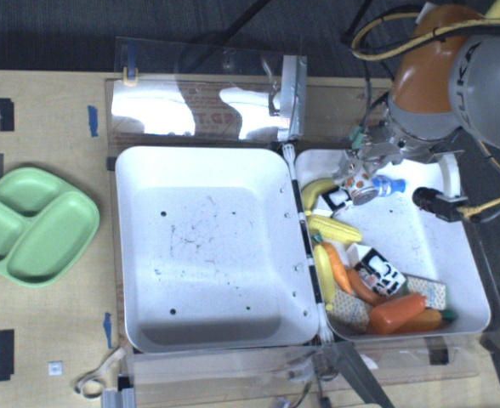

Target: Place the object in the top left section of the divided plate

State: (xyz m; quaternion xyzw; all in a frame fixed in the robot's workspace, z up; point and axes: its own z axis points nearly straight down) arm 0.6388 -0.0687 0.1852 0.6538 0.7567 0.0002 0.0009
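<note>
Your gripper (pixel 362 177) was low in the right bin (pixel 454 253), over a small bottle (pixel 377 187); I could not tell its grip. The green plate (pixel 36 225) sat far left. You needed a sure hold before lifting.

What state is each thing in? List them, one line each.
Green divided plastic plate: on the bench left of the bins, sections bare.
Left white bin: nothing in it.
Right white bin: holds a pile of toy food.
Yellow corn cob: lying flat in the pile.
Orange carrot: lying among the other items.
Gripper: low over the right bin's far end; grip unclear.
</note>
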